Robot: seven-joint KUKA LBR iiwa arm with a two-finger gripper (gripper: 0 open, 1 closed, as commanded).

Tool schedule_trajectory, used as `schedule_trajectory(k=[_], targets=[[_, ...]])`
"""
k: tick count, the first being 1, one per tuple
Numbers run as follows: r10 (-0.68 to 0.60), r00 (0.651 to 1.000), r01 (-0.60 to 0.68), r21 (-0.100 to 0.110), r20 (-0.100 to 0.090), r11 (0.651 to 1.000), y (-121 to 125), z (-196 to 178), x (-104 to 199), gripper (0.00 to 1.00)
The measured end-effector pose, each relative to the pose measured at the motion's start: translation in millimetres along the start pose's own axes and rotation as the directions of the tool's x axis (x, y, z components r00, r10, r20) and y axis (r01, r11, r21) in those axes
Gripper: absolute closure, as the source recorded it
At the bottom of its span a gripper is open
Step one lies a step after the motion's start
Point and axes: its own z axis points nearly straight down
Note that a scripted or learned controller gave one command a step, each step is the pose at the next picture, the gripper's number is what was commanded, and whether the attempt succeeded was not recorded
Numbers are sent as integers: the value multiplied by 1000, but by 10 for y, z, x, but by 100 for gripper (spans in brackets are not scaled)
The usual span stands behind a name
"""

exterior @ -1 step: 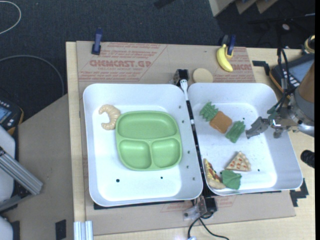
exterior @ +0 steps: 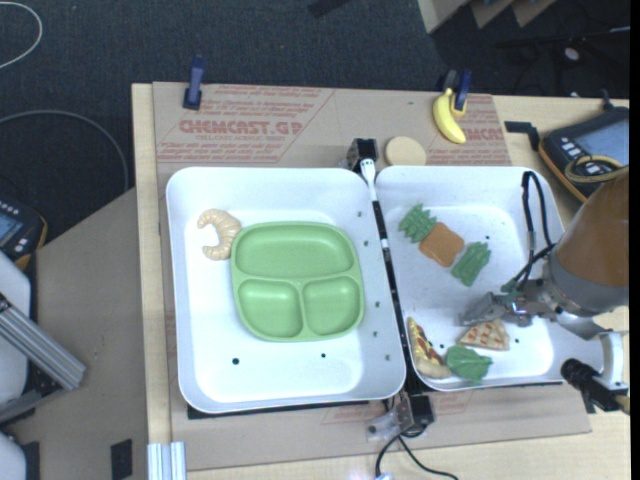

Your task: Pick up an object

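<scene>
The right bin (exterior: 500,190) holds several toy foods: an orange block (exterior: 441,244) between two green leafy pieces (exterior: 471,262), a pizza slice (exterior: 487,337), a green leaf (exterior: 468,364) and a sandwich-like piece (exterior: 425,349) at the front left corner. My gripper (exterior: 492,313) comes in from the right and hangs low over the bin, just behind the pizza slice's upper edge. Nothing is visibly held. The left bin (exterior: 190,298) contains a green divided plate (exterior: 296,278) and a croissant (exterior: 219,232).
A toy banana (exterior: 449,118) and a round beige disc (exterior: 405,151) lie on the board behind the right bin. A black cable (exterior: 530,218) loops over the right bin's far side. A dark device (exterior: 590,153) sits at the far right.
</scene>
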Motion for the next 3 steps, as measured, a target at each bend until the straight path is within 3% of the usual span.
schedule_trajectory(k=[1, 2, 3], targets=[[-13, 1000, 13, -4, 0, 1000, 822, -15, 660, 0], [-4, 1000, 4, 2, 3, 1000, 783, -9, 600, 0], [-19, 1000, 19, -11, -3, 1000, 990, -1071, 1872, 0]])
